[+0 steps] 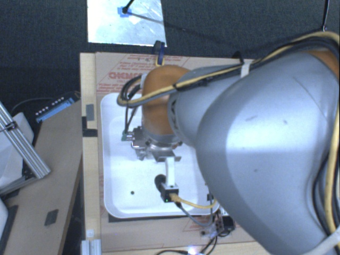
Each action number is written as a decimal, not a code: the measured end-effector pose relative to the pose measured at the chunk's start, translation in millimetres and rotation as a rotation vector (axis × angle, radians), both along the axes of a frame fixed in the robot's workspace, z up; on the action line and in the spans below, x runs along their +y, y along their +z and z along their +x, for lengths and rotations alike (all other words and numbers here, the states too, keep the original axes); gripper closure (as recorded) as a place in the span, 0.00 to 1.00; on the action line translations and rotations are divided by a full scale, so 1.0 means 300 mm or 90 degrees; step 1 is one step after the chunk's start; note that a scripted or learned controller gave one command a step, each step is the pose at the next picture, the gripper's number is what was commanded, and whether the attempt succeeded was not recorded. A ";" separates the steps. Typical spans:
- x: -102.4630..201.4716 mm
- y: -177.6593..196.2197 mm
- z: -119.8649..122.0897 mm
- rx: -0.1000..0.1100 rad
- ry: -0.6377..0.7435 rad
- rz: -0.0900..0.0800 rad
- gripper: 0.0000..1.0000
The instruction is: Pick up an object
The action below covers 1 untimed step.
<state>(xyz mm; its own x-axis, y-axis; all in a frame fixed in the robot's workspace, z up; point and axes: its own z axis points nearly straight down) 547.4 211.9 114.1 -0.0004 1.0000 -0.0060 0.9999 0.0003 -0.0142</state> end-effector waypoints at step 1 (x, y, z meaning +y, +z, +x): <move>-0.070 0.391 -0.132 -0.012 0.000 0.006 1.00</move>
<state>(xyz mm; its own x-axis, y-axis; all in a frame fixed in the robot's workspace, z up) 507.8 190.9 231.4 -0.0001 1.0000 0.0032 1.0000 0.0001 0.0048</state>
